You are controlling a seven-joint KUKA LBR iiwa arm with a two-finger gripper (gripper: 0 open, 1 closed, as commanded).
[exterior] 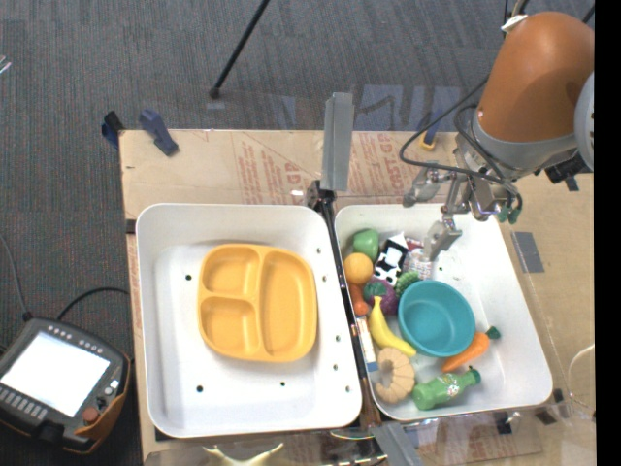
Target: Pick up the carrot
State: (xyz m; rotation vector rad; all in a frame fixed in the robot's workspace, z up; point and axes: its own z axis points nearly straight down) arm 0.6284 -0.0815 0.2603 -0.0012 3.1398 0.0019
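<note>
Fingers [439,241] hover above right bin [519,299], carrot [468,350] near its edge.

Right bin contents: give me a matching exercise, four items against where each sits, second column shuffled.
Items:
1. carrot
2. teal bowl
3. green bottle
4. claw

Places:
A. middle of the right bin
B. near edge of the bin, lying on its side
C. above the bin's far part, over the toys
D. against the bowl's near right side, green tip pointing right

Pairs: 1-D, 2-A, 3-B, 4-C
</note>
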